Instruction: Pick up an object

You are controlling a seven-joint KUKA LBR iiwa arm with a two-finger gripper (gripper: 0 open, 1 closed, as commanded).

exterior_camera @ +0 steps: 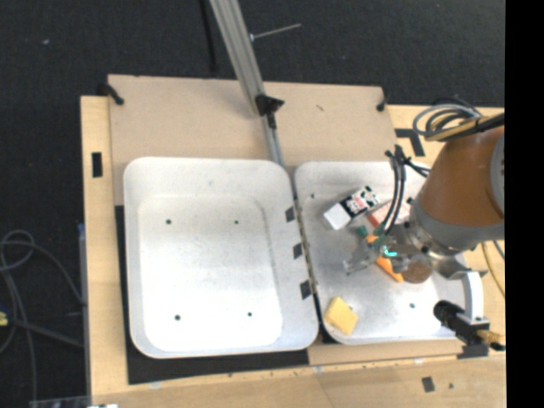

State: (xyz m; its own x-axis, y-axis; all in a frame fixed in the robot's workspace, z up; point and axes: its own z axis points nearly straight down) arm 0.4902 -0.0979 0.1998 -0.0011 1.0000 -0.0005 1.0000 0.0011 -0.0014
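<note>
Orange-banded arm (463, 185) is reaching in from 3 o'clock and hanging low over the right bin (408, 325). Its end effector (374, 257) is sitting near the bin's middle, amid a small cluster of objects. Whether it is open or closed I cannot tell; the wrist and cabling are masking it, and nothing can be confirmed as held.

Objects noted in the right bin:
- A white block (337, 217) is lying at about 10 o'clock of the end effector, near it.
- A small box (360, 201) with red and black marks is lying just beyond the block, toward 12 o'clock.
- An orange piece (388, 268) is showing just at 4 o'clock of the end effector, partly under the wrist.
- A yellow block (342, 315) is lying apart from the cluster, toward 7 o'clock, close to the bin's near rim.

The left bin (136, 228) is standing at 9 o'clock of the right bin, on the same counter (98, 134).

Judgement: the step in hand appears to be the descent or the grasp attempt itself, aimed at the cluster by the orange piece. No lift is evident. The next move is calling for a firm closure on a single object, then a straight rise clear of the neighbours; the crowding there is raising the risk of a nudge or a miss.
</note>
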